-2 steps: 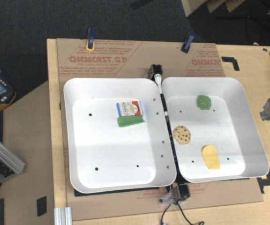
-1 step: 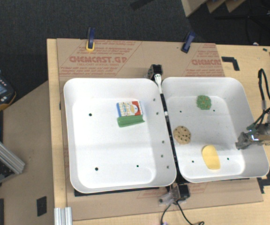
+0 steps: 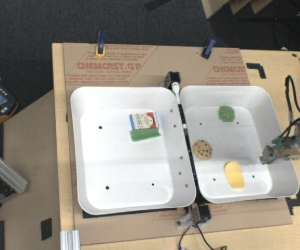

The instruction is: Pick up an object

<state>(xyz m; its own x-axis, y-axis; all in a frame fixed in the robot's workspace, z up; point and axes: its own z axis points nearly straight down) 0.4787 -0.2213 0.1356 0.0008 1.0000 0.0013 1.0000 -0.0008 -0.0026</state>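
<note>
My gripper (image 3: 269, 155) reaches in from the right and hangs low over the right rim of the right bin (image 3: 254, 95). Nothing shows in its grasp. A yellow oblong piece (image 3: 235, 174) lies to its lower left, a short way off. A round chocolate-chip cookie (image 3: 202, 150) rests near that bin's left wall. Toward the back sits a green bumpy round item (image 3: 226, 113). In the left bin (image 3: 87, 139) a small blue, white and red box (image 3: 142, 121) lies with a green block (image 3: 145, 134) touching its front side.
Both bins sit on a brown board (image 3: 139, 61) held by two clamps (image 3: 100, 45) at the back. A black cable (image 3: 290, 103) runs down beside the arm on the right. A connector (image 3: 172, 80) sticks up where the bins meet.
</note>
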